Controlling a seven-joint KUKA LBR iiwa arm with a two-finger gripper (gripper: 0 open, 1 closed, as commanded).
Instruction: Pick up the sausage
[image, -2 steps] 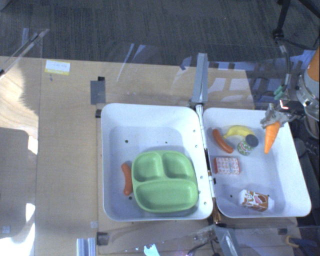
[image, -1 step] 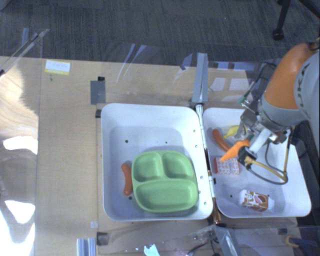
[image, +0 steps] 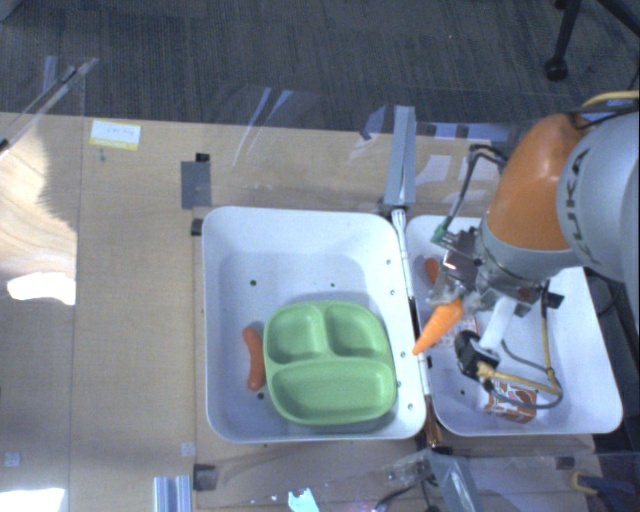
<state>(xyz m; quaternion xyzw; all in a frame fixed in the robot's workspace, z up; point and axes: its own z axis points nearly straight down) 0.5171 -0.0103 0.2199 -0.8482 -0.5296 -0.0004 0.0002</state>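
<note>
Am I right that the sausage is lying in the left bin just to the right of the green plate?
Not quite. The sausage is in the left bin, but it lies just to the left of the green plate, against its edge, as the camera view shows.

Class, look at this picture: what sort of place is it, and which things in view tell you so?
Probably a robotics lab: a grey and orange arm works over two white bins on a wooden bench, with toy food like a carrot.
</note>
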